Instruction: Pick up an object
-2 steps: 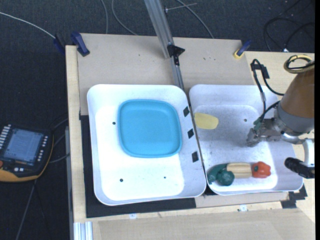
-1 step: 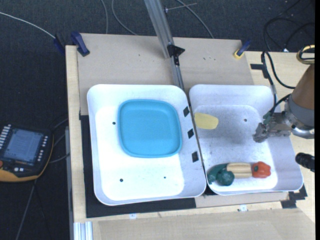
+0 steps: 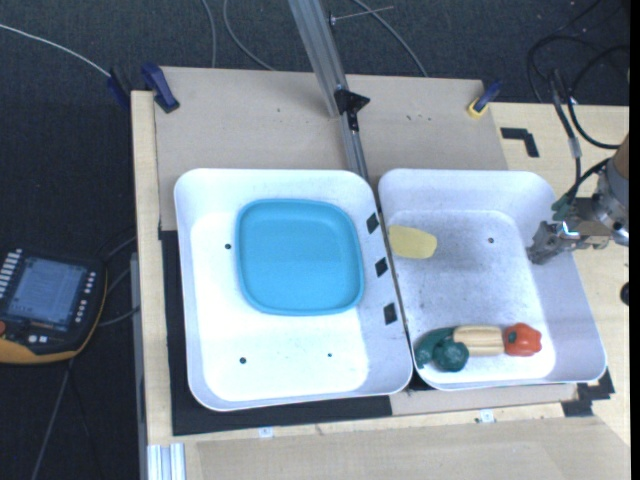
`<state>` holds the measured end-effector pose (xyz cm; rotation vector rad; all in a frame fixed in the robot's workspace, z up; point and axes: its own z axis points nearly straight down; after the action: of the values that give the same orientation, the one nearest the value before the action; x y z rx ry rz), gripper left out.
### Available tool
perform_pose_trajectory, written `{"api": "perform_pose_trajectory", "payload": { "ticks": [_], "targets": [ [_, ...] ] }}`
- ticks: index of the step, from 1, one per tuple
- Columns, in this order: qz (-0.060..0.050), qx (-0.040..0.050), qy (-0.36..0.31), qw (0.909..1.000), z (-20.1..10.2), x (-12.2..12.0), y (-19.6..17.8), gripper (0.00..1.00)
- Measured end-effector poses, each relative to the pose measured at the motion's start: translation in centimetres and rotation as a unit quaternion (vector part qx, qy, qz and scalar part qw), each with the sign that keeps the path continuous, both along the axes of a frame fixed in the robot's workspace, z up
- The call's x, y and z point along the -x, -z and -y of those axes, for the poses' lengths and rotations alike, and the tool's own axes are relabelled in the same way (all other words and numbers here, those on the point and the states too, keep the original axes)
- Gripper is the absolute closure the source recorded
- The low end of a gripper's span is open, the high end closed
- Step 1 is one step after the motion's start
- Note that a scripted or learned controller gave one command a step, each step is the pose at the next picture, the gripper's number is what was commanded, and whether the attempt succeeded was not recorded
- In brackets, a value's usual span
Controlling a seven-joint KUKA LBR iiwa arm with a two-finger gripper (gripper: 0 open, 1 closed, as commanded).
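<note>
The arm was cut off by the right edge, leaving the wrist and gripper over the right bin's rim. The finger gap was too small to judge. A metal pole ran out past the top edge. The pendant at left was cropped, its screen unreadable. Cables left the frame at the top.

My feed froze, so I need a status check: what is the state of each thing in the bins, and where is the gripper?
blue plate: flat in left bin
yellow piece: lying in right bin, upper left
green, tan and red toy: lying along right bin's near edge
gripper: over right bin's right rim, holding nothing visible
</note>
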<state>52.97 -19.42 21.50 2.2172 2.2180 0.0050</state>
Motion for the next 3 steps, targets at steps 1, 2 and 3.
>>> {"api": "perform_pose_trajectory", "payload": {
  "ticks": [1, 2, 3],
  "targets": [
    [-0.003, -0.0008, 0.000, 1.0000, 0.0, 0.0, -0.1, 1.00],
    [-0.003, -0.0013, -0.002, 1.0000, -4.0, -1.5, -0.3, 1.00],
    [-0.002, -0.0015, -0.003, 1.0000, -10.0, -2.9, -1.2, 1.00]
  ]
}}
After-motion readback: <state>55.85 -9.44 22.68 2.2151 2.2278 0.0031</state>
